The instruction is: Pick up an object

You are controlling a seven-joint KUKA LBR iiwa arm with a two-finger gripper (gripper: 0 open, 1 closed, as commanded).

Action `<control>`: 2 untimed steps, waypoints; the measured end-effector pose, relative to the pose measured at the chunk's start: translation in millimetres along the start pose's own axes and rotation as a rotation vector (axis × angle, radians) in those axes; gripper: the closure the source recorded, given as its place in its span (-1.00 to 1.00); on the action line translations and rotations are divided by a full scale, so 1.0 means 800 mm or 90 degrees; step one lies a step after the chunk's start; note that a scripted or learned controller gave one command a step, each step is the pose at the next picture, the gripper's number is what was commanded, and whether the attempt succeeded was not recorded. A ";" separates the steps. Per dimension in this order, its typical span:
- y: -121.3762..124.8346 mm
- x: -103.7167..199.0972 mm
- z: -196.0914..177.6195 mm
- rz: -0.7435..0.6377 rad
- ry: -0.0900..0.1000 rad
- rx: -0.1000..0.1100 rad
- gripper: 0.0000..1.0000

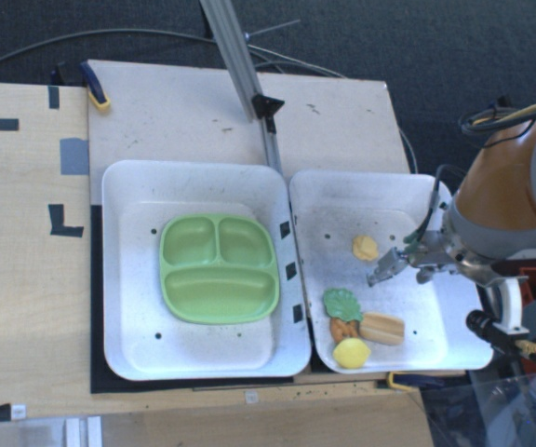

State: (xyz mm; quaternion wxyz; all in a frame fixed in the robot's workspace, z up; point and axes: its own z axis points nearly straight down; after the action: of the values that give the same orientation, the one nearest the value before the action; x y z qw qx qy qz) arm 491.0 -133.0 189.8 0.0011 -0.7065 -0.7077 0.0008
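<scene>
While nothing sits between its fingers, our end effector [382, 270] hangs low over the right bin [316, 194], just near of a small yellow lump [365, 247] and apart from it. We read the fingers as spread and released, their dark tips pointing left toward the middle of the bin, though the view is coarse.

We see four candidates in this bin. The yellow lump lies alone toward the middle. Nearer to us, a green leafy toy [342, 302] sits over an orange piece [343, 329], a tan block [382, 328] lies just right of them, and a yellow ball [351, 352] rests by the near rim. All four lie on the bin floor, so we judge that none has been lifted.

In the left bin [119, 250] we find a green divided plate [219, 268], well apart from the arm [501, 194].

So we count the pick as not yet made. The approach looks mostly done, since we are down among the objects. What we judge remains is to settle over one target, likely the yellow lump as the closest, clench on it and raise it off the floor. We cannot say which object the program means to take.
</scene>
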 end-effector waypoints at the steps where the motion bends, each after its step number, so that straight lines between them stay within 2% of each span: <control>1: 0.000 0.000 0.000 0.000 0.000 0.000 -1.00; 2: 0.001 0.003 0.055 0.000 0.000 0.003 -1.00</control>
State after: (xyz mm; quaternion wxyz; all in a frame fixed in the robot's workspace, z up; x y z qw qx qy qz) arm 492.1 -130.4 146.0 0.0029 -0.7065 -0.7077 0.0021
